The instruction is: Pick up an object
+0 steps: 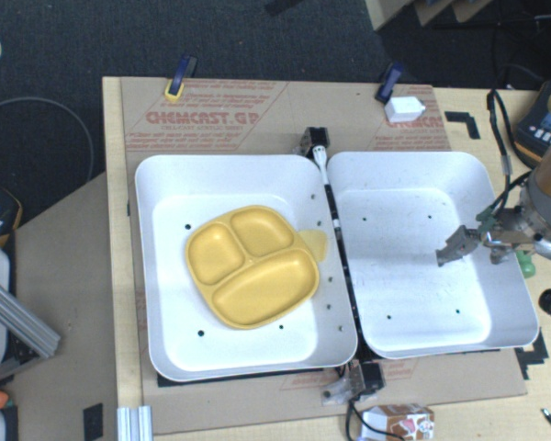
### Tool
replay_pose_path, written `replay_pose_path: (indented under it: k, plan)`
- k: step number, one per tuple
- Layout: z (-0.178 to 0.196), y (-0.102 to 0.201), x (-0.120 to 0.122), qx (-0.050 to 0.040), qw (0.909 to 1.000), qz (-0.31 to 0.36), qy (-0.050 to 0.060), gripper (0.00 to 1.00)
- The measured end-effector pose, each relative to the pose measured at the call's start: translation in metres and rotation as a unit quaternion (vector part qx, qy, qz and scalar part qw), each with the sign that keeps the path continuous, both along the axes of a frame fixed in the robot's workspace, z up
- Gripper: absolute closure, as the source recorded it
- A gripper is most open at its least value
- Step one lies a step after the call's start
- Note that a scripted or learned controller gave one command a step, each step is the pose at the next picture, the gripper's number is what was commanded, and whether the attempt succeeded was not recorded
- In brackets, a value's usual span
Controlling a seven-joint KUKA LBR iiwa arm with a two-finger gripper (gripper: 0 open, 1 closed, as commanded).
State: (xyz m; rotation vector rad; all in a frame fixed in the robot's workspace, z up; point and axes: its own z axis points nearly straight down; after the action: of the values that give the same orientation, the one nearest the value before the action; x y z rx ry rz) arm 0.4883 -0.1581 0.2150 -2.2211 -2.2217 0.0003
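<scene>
Gripper over the right bin, yellow plate well apart in the left bin

At the bottom of the frame a small brown packet (406,423) lies on the bench; above it, the yellow divided plate (252,265) sits flat in the middle of the left bin (156,246), with something pale yellow (314,243) peeking out at its right edge. The gripper (456,247) hangs at right of centre over the right bin (404,177), nothing between its fingers; how wide they stand I cannot tell. The plate lies left of it, across the divide. Likely risks: closing where it hangs would catch nothing, and the plate's broad shallow rim could slip from a narrow pinch. Further up, a white block (404,109) rests on the cardboard
</scene>
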Motion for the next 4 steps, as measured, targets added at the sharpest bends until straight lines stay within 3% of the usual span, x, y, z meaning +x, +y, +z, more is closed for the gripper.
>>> replay_pose_path:
  k: [1,2,3,4]
  plan:
    - [0.231,0.066,0.01,-0.0012,1.0,0.003,-0.008,0.0]
    - [0.308,0.124,-0.009,-0.0001,1.0,0.002,-0.004,0.0]
    - [0.315,0.122,-0.008,-0.0007,1.0,0.001,-0.003,1.0]
    - [0.184,0.132,-0.01,0.0002,1.0,-0.001,0.007,1.0]
